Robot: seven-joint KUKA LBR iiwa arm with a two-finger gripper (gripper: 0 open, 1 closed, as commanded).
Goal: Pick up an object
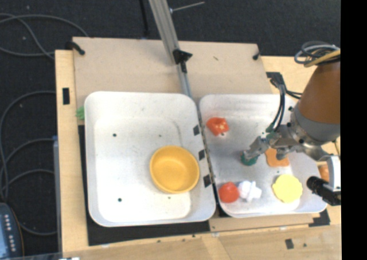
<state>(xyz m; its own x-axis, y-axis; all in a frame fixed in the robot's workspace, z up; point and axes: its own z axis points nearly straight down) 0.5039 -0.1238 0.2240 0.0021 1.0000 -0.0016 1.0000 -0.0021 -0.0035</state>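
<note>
In the right bin [241, 104] several small things lie loose: a red-orange piece [217, 126] near the upper left, a red ball [228, 192] and a white lump [249, 190] touching side by side near the front wall, a yellow disc [287, 188] to their right, and an orange piece [277, 160] partly hidden under the wrist. A small green thing [249, 161] sits at the tip of the gripper [250, 156], low over the bin floor near the middle; whether the gripper clasps it or merely touches it I cannot tell, since that end is too small and dark to read. The arm [321, 98] comes in from the right, its orange band above the grey wrist, with the gripper angled down and to the left. The left bin [114, 115] holds a yellow bowl [174, 169], upright, near its right wall. Both bins rest on the tan surface [132, 64].
</note>
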